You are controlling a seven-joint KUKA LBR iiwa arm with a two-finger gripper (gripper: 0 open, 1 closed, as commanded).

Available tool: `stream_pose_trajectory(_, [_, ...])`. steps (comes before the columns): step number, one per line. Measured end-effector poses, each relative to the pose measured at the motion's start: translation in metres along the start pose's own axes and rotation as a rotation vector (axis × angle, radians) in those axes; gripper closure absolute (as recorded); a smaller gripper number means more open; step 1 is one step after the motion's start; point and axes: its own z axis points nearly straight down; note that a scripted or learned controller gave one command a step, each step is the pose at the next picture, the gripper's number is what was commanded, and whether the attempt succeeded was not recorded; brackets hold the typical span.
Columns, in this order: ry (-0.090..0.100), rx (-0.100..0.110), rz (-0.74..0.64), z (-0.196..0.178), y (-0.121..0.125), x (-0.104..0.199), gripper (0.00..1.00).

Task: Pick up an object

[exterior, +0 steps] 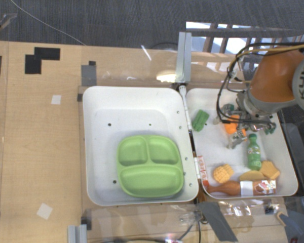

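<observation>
Camera view: your gripper (236, 139) hangs low in the right bin (289, 156), over a small orange piece (230, 127) beside the green bottle (253, 153); jaws too small to read, cannot tell if wide or narrow. Bottle looks like light, stiff, slick toy plastic, so I'd take it across the body, not the neck. The green plate (150, 165) in the left bin (96, 135) stays out of this.
</observation>
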Motion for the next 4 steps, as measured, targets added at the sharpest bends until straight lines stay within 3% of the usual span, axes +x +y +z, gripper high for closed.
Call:
stream_pose_trajectory(1, [-0.017, 0.006, -0.002, -0.016, -0.001, -0.006, 1.00])
stream_pose_trajectory(2, [-0.006, 0.006, -0.205, -0.155, -0.030, -0.032, 1.00])
stream_pose_trajectory(3, [-0.005, 0.001, 0.020, -0.239, -0.003, -0.058, 1.00])
stream_pose_trajectory(4, [-0.015, 0.004, 0.020, -0.252, -0.003, -0.060, 1.00])
